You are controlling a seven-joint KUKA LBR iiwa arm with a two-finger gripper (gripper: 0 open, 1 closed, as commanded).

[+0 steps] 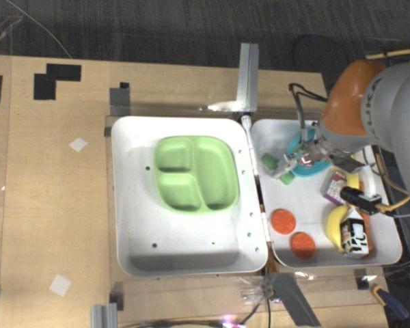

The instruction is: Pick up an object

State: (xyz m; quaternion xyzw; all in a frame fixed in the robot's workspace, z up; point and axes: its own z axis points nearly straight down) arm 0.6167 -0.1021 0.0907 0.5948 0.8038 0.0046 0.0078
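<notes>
The arm's bulk covers the upper right corner of the right bin [263, 183], and the claw [302, 157] sits low there over a teal object [307, 167]; whether it is open or closed cannot be told from this angle. Along the bin's right side a banana [336, 225], a purple packet [335, 186] and a black-and-white carton [356, 238] overlap, their edges hard to separate. Two orange discs [283, 221] lie toward the bin's near wall, and one green block [269, 161] toward its left wall. The left bin [133, 203] holds one green three-compartment tray [194, 173].
</notes>
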